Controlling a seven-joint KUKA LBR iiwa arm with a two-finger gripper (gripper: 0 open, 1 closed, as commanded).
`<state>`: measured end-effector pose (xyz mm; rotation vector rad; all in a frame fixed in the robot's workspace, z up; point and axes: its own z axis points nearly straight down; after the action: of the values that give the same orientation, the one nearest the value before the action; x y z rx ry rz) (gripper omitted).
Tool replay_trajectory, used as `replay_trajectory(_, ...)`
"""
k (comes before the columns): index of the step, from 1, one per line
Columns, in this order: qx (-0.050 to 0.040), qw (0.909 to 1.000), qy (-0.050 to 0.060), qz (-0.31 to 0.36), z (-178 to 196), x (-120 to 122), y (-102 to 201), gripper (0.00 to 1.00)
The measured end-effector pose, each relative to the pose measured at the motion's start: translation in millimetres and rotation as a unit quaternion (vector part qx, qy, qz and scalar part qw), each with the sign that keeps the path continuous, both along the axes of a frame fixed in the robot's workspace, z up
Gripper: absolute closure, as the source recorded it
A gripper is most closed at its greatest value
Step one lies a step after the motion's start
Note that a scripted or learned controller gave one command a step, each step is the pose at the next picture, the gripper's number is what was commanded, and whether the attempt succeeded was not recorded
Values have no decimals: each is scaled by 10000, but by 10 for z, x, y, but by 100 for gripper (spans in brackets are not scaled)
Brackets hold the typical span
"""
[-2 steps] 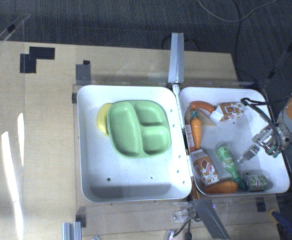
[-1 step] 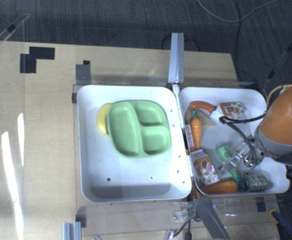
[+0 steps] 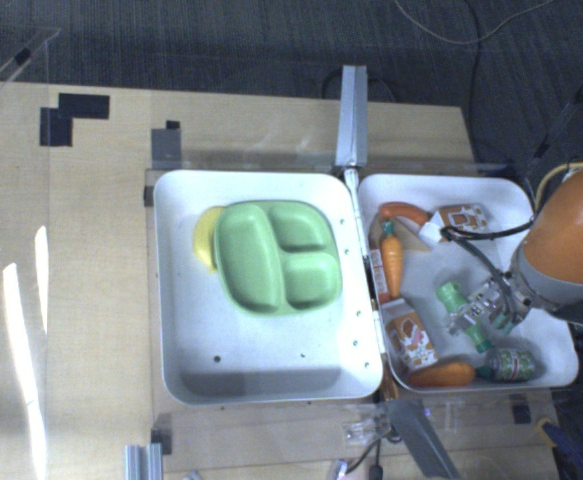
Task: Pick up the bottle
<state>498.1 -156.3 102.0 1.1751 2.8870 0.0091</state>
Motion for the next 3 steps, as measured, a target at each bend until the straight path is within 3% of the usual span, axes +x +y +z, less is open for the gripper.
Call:
replay_trajectory(1,23,9961,74,-876,1069,-88,229,100)
replay_trajectory(2,29,9929,96,-1182,262,-99,-166,100)
replay_trajectory(3,41,9805,86,-1962,384,-64,56,100)
